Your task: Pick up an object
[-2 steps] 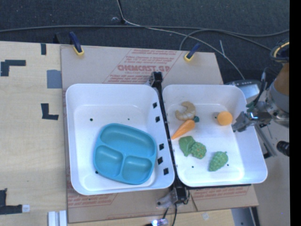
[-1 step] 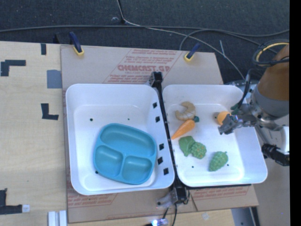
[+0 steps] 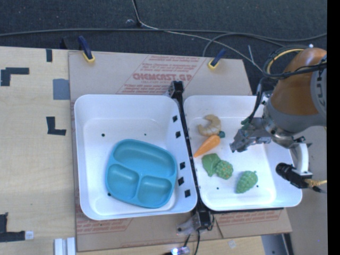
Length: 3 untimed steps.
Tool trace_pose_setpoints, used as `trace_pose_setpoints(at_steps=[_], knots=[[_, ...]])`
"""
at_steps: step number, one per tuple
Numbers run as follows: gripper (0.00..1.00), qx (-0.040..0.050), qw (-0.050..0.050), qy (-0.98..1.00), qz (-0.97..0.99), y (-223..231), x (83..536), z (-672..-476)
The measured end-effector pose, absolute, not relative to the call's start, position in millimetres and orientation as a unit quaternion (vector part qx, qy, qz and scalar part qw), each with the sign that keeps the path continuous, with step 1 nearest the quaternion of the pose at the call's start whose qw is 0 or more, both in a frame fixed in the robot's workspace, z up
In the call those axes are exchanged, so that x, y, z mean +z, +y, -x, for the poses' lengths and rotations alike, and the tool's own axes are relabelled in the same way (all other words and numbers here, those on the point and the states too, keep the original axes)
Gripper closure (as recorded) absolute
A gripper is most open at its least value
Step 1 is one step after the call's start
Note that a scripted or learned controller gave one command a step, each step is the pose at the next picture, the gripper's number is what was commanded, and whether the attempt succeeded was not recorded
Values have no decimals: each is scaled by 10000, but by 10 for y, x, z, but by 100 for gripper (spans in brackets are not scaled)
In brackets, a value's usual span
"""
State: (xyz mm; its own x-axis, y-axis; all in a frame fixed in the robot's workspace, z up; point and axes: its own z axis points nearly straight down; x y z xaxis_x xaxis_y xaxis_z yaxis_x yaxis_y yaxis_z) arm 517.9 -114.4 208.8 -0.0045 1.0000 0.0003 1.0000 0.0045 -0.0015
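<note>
Where cardboard point(image 3: 159, 73) reads "CHEMCAST" | pincer point(image 3: 240, 142) above right bin point(image 3: 287, 198)

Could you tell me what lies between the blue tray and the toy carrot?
In the camera view, the black divider where the two white bins meet runs between the blue tray in the left bin and the carrot in the right bin.

Light wooden bench point(image 3: 32, 142) carries a brown cardboard sheet point(image 3: 159, 73) clamped at its far edge, with two shallow white plastic bins point(image 3: 85, 110) side by side on it.
</note>
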Motion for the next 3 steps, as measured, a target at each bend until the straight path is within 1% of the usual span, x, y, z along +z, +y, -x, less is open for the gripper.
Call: trace_pose_setpoints(at_steps=[1, 3], knots=[[100, 7, 11, -7088, 7054, -671, 2017, -5158], [100, 1, 7, -7093, 7049, 218, 2153, -5180]])
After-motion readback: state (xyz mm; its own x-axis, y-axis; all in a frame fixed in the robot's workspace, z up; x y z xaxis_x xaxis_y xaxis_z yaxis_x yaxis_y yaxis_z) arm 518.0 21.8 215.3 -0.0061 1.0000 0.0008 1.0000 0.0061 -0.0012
